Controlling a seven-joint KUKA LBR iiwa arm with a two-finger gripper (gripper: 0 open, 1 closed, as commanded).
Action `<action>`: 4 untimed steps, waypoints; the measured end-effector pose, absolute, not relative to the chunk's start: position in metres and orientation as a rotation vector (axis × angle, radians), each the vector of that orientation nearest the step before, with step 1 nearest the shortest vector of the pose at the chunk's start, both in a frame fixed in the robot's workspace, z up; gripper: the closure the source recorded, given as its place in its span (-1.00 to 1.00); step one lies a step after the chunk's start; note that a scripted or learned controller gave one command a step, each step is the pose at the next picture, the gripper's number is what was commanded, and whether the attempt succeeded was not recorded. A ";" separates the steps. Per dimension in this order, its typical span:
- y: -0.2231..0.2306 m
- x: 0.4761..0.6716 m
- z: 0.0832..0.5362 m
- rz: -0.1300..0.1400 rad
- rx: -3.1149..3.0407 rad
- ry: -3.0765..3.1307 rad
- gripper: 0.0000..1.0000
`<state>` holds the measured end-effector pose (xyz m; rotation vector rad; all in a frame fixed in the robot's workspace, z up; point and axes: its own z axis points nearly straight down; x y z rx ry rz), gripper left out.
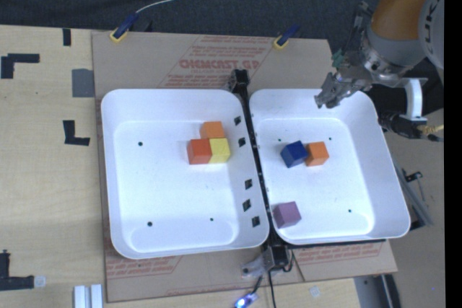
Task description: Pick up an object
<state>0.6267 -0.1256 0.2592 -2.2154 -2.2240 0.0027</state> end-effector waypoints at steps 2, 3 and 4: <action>-0.052 0.636 0.267 0.008 -2.206 -2.222 1.00; -0.056 0.638 0.281 0.003 -2.216 -2.225 1.00; -0.029 0.596 0.268 0.005 -2.216 -2.222 1.00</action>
